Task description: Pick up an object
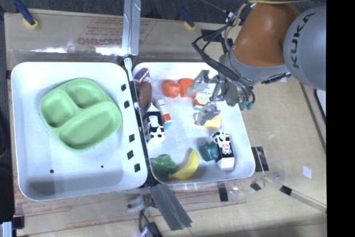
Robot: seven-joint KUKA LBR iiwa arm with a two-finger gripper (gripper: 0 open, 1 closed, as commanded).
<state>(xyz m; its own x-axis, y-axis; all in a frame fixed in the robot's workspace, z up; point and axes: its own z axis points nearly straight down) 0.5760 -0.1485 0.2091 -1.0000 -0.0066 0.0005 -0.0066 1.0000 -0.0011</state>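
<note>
My gripper (pixel 203 99) hangs over the upper right part of the right bin (pixel 244 166), open, its fingers spread one above the other in the camera view. A small orange and white object (pixel 201 98) lies between the fingers; I cannot tell whether they touch it. A yellow wedge (pixel 213 123) sits just below the lower finger. Two red-orange pieces (pixel 172 87) lie to the gripper's left. The grey arm with its orange band (pixel 266 36) comes in from the upper right.
Also in the right bin: a brown object (pixel 145 94), a small bottle (pixel 163 110), a black and white cow toy (pixel 157 131), a green leafy item (pixel 162 164), a banana (pixel 189 166), a teal object (pixel 209 151), a cow-patterned carton (pixel 224 148). The left bin (pixel 22 175) holds a green divided plate (pixel 83 114).
</note>
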